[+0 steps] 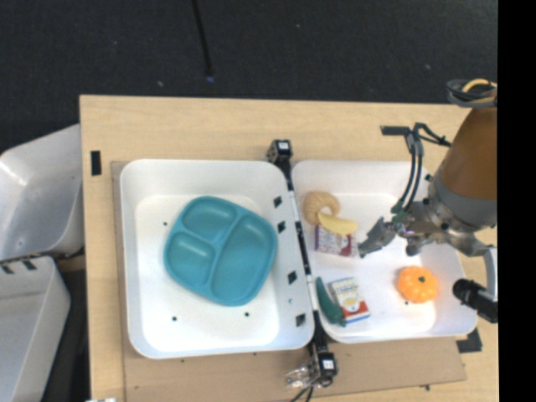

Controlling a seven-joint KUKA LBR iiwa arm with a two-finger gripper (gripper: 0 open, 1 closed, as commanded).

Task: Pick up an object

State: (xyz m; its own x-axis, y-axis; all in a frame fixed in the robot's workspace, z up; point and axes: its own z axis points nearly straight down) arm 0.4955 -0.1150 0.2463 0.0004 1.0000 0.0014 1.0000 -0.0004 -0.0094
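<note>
Pumpkin-shaped orange toy (417, 284), round and ribbed, sits in the right bin (368, 179) near its right side, just below the arm's wrist. The tool (374, 236) hangs over that bin's middle, beside a dark pouch (333, 241); whether it is spread or pressed together cannot be told. A banana (337, 223), a pale bagel (321, 203), a small carton (348, 298) and a green item (327, 305) share this bin. The left bin (132, 249) holds a blue divided plate (220, 250). Both bins rest on the worktop (167, 128).

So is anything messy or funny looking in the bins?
Nothing looks spilled or broken. The blue plate lies flat in the left bin. The right bin is just crowded: the banana lies partly on a packet.
</note>
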